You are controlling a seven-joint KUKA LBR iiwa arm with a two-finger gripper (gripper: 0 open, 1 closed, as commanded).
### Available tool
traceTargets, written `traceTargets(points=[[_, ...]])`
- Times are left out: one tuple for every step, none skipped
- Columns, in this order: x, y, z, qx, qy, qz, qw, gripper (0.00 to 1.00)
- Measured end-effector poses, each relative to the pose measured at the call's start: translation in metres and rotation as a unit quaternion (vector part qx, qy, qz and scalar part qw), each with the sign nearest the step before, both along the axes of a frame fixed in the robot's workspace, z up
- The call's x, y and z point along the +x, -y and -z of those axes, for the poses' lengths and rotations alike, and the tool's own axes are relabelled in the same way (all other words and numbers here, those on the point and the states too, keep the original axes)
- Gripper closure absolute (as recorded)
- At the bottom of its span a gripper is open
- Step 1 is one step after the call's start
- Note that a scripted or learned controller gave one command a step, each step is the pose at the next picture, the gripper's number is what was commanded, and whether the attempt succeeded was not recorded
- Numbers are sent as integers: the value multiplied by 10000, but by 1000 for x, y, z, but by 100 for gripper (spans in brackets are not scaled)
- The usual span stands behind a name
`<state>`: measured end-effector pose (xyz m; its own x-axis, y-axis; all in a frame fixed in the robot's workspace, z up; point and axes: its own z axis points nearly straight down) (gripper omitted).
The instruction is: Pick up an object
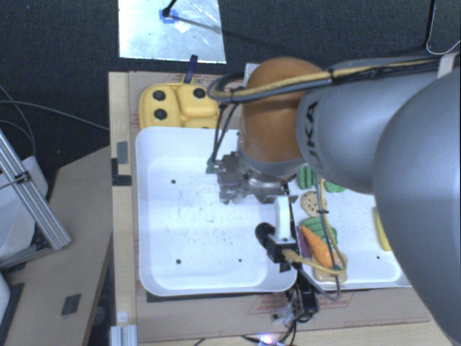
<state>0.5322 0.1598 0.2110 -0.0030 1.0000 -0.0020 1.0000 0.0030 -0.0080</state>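
My gripper (pixel 232 184) hangs over the right part of the left white bin (pixel 173 222), close to the wall between the two bins. The grey arm with its orange band (pixel 277 114) covers much of the right bin (pixel 360 265). In the right bin's visible strip lie an orange carrot-like toy (pixel 317 244), a round speckled cookie-like piece (pixel 311 202), green pieces (pixel 333 187) and a yellow piece (pixel 380 231) at the arm's edge. Nothing shows between the gripper and the bin floor beneath it.
A yellow plastic block (pixel 176 105) rests just behind the left bin's far rim, with a blue stick (pixel 191 69) beyond it. A shiny sheet (pixel 169 20) lies on the dark floor at the back. An aluminium frame (pixel 29 207) stands at the left.
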Motion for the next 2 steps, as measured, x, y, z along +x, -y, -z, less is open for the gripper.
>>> traceTargets(points=[[37,40,-148,22,139,28,9999,100],[49,-38,-211,38,89,-42,9999,100]])
